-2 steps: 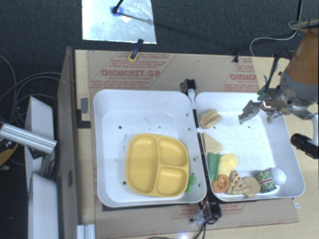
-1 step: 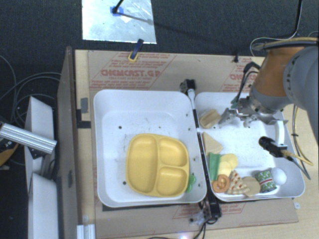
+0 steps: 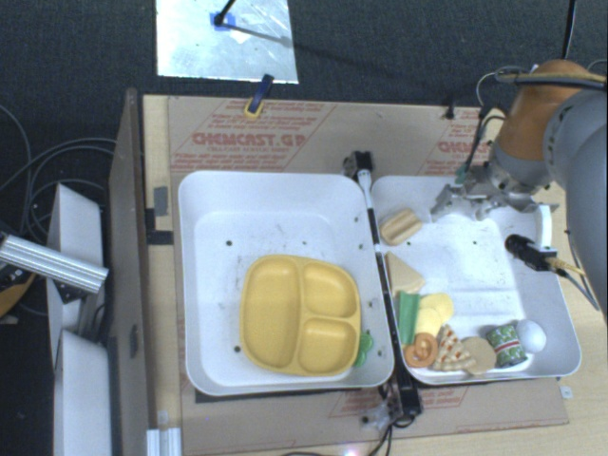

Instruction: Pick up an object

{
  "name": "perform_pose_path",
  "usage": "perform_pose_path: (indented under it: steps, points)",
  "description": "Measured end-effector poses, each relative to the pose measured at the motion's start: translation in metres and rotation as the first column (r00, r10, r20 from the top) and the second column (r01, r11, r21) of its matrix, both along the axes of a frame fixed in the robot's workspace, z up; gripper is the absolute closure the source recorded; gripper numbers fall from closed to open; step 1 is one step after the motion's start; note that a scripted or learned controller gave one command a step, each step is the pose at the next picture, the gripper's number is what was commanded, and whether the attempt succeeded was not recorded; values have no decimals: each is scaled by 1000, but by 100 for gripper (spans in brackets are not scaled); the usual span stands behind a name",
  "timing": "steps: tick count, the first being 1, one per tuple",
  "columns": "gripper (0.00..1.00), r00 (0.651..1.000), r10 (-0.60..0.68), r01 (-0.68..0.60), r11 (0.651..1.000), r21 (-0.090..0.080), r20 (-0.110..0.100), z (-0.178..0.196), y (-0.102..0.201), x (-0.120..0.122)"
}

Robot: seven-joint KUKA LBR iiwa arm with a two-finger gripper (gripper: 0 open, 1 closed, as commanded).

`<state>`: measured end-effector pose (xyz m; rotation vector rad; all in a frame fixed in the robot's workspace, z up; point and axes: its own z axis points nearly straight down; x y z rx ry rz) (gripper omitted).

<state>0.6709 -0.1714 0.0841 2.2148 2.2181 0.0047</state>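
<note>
Camera view: tool [image 3: 454,203] sits over the far edge of the right bin [image 3: 560,350], nothing visibly between its fingers; cannot tell whether they are apart or together. Nearest object is a tan bread roll [image 3: 400,225], just left of the tool inside the same bin. Toward the near edge lie a cheese wedge [image 3: 405,274], a green piece [image 3: 407,315], a pretzel [image 3: 421,350] and a green can [image 3: 507,343]. Left bin [image 3: 204,255] holds a yellow divided tray [image 3: 299,313]. Both bins rest on the worktop [image 3: 285,141].
</note>
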Motion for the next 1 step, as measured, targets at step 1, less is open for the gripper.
perform_pose_path:
  steps: [1]
  points:
    - [0, 1000, -6, 6, 1000, 3, -12, 0, -38, -88]
